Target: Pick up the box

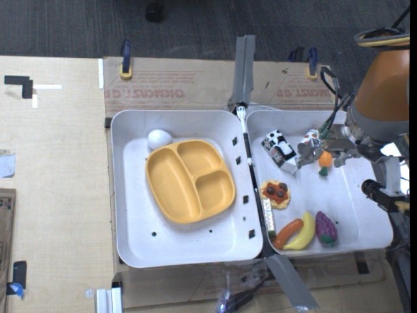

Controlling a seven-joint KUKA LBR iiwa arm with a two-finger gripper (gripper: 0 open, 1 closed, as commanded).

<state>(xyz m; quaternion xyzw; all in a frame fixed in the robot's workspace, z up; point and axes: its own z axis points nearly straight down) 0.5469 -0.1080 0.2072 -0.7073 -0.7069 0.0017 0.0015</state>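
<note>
Closest to us, a yellow banana (302, 235), an orange carrot (287, 233) and a bumpy purple bunch of grapes (326, 227) are lying side by side against the near wall of the right bin (355, 197), which is smooth and white. Behind them a round flat toy food with dark dots (276, 193) is sitting by the wall between the bins. The middle and right side of this bin's floor are staying bare, so that is the open room. The left bin (133, 230) is holding a smooth yellow plate (190, 180) with three dips, and a small white ball (159, 137) is resting at its far edge. The box (279, 149) is small, with black and white patches, and it is lying tilted in the far left part of the right bin. The gripper (313, 150) is hanging just to the right of the box, very near it, under the grey and orange arm (388, 90). It is too hard to tell if the gripper is wide or narrow. A tiny orange thing (324, 160) is sitting right beside it.
</note>
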